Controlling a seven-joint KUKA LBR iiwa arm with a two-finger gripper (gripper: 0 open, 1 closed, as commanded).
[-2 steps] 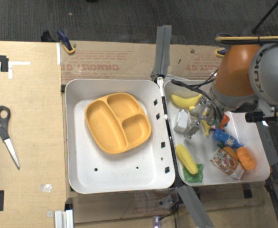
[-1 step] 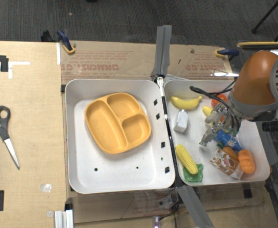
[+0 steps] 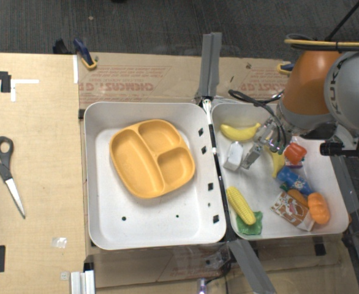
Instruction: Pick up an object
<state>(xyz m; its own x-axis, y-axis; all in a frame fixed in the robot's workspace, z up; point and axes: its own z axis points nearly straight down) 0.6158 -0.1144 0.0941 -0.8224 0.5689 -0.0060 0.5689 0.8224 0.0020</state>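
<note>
Reaching in from the right, the tool [image 3: 256, 150] is hanging low over the right bin [image 3: 336, 182], its metal fingers [image 3: 252, 157] slightly parted and pointing down beside a small white block [image 3: 234, 155]; nothing is sitting between them, so it is gripping nothing. A tangle of black cable is looping above the wrist, under the glossy orange band of the arm [image 3: 311, 84].

Around it the toys are lying loose on the smooth white plastic: a curved yellow banana [image 3: 239, 131] just behind the tool, a bumpy ear of corn [image 3: 241, 205] with green husk near the front wall, a red piece [image 3: 294, 152] and a blue piece [image 3: 291, 178] to the right, then a printed carton [image 3: 290, 211] touching a small orange pumpkin shape [image 3: 318, 207].

Next door, the left bin [image 3: 100, 182] is carrying a matte yellow-orange divided plate [image 3: 152, 158] with three rounded compartments, sitting at a slant. Steel scissors [image 3: 7, 171] with grey handles are lying on the pale wooden tabletop [image 3: 32, 115] at far left.
</note>
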